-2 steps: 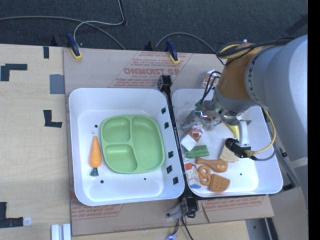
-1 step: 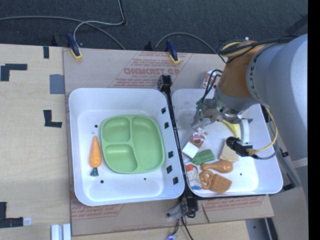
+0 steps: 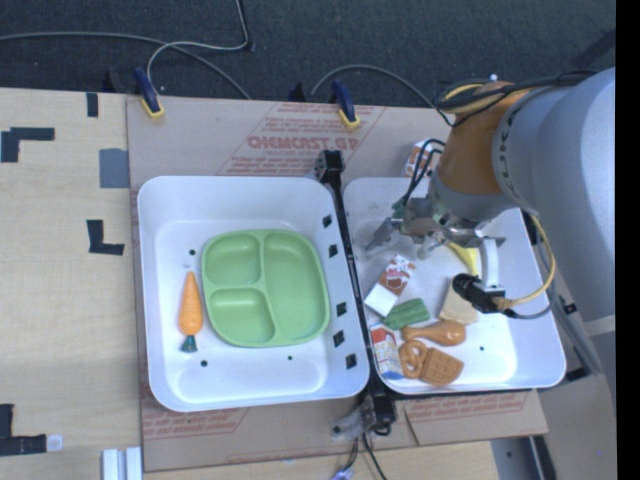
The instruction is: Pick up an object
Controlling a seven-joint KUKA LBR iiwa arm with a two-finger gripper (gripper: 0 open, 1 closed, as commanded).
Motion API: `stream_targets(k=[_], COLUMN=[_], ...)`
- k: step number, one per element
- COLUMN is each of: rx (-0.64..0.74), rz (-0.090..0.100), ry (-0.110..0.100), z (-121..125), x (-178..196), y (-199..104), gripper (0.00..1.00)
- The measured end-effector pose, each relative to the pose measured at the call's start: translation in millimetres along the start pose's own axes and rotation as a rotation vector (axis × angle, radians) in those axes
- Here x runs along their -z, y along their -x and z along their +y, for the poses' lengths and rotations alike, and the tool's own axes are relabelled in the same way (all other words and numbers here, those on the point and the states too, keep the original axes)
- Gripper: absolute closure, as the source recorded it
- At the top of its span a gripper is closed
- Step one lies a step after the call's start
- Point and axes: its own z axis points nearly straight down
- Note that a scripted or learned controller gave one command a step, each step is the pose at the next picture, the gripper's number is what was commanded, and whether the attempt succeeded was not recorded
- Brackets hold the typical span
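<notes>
My gripper [image 3: 401, 240] hangs over the back left part of the right bin [image 3: 535, 363], reaching in from the right. Its fingers are spread open with nothing between them. Just below it lies a small red and white item [image 3: 398, 273]. Further toward the front are a white block [image 3: 380, 298], a green piece [image 3: 407, 314], an orange croissant [image 3: 440, 333], a waffle-like pastry [image 3: 432, 364] and a red and white packet [image 3: 383, 346]. A yellow banana [image 3: 463, 258] lies partly under the wrist.
The left bin [image 3: 160, 208] holds a green divided plate [image 3: 265, 288] and an orange carrot [image 3: 190, 308] at its left side. A black divider [image 3: 340, 238] runs between the bins. The arm's grey body covers the right bin's back right corner.
</notes>
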Motion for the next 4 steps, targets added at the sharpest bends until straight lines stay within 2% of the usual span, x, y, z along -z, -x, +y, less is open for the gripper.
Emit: stream_targets(k=[1,2,3,4], rx=[-0.001,-0.001,-0.001,-0.001], rz=[-0.002,-0.003,-0.003,-0.004], ry=[0.006,0.011,0.010,0.012], z=[-43,-41,-41,-92], x=[-18,-6,-7,-16], y=[4,4,4,9], gripper=[0.00,1.00,0.00,0.00])
